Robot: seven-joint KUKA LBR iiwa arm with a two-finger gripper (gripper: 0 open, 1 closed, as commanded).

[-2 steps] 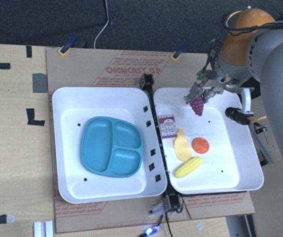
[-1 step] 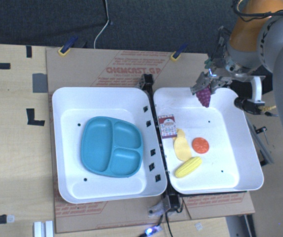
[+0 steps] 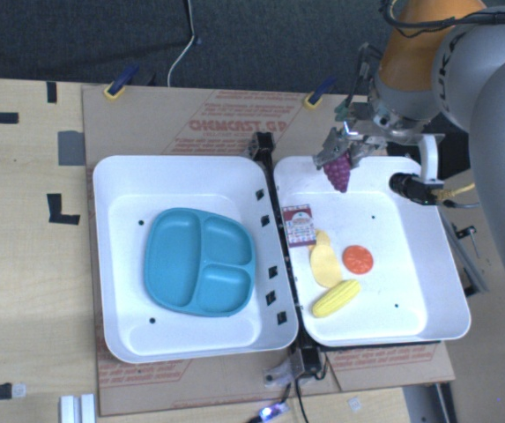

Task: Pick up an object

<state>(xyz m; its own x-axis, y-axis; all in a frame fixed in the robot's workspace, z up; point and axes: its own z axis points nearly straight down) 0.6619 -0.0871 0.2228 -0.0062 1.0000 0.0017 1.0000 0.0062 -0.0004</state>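
1. Counter (image 3: 23, 236) of pale wood takes up the left of the view, with black tape marks on it; a brown cardboard sheet (image 3: 226, 122) with red lettering lies under both bins, held at its far edge by two blue and yellow clamps (image 3: 122, 79).
2. Left bin (image 3: 111, 183), white and shallow, holds a blue divided plate (image 3: 201, 261) lying flat near its middle; the plate has one long compartment on its left and two smaller ones on its right.
3. Black clips (image 3: 262, 144) sit along the seam where the two bins meet.
4. Right bin (image 3: 428, 271), white, holds four loose things towards its left side; a small red and white carton (image 3: 298, 225) lies nearest the seam; just beside it a pale yellow pear-shaped fruit (image 3: 324, 263); a round orange-red fruit (image 3: 358, 259) lies to the right of that, close but apart; a yellow corn cob (image 3: 336, 298) lies tilted at the near side, touching the pale fruit's lower end.
5. Purple grape bunch (image 3: 338, 173) hangs over the far edge of the right bin, lifted clear of the other things.
6. Gripper (image 3: 342, 152) points down from the arm's wrist with its fingers closed narrowly around the top of the grape bunch; the bunch dangles below them.
7. Arm (image 3: 464, 51), grey with an orange band (image 3: 419, 25), reaches in from the upper right; a black cable (image 3: 181, 25) runs down the dark backdrop at the far side.
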